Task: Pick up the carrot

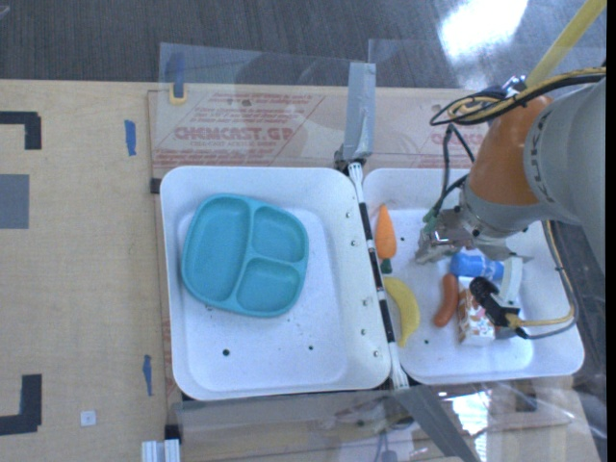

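The carrot (386, 232), orange with a small green top, lies along the left wall of the right bin (549, 354), its tip pointing toward the near side. My gripper (435, 244) hangs low over the middle of that bin, a short way to the right of the carrot and apart from it. The grey arm with its orange band (505, 166) reaches in from the right and covers the bin's far right part. Nothing shows in the gripper's grasp.
A yellow banana (403, 308) lies just nearer than the carrot by the same wall. A reddish sausage (446, 299) and a snack packet (474, 321) sit below the gripper. The left bin (192, 354) holds a teal divided plate (244, 255).
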